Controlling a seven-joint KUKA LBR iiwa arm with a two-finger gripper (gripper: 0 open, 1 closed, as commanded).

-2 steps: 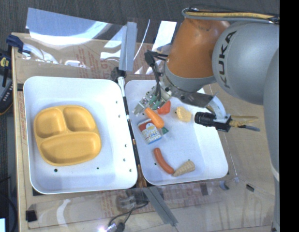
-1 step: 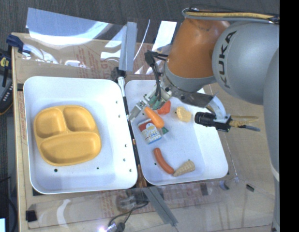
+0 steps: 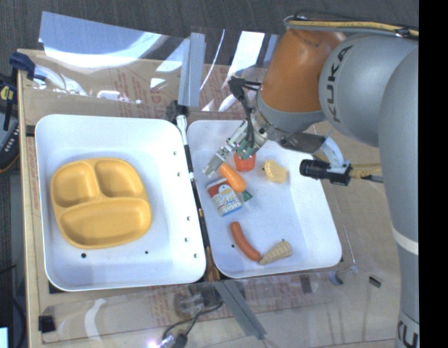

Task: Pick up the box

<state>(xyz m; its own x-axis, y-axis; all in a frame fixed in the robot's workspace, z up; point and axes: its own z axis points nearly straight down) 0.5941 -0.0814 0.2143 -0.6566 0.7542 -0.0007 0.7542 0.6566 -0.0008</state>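
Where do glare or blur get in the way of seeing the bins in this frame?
Camera view: bright glare streaks the clear panel behind the bins; both bins are evenly lit, with soft shadows. The box, carrot and sausage read sharp in the right bin; the gripper is small and slightly soft.

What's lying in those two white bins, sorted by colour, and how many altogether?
Yellow: 2, the divided plate and a pale chunk
Orange: 2, carrot and a cup-like piece
Red-orange: 1, sausage
Tan: 1, cone
Multicoloured: 1, box
Total: 7
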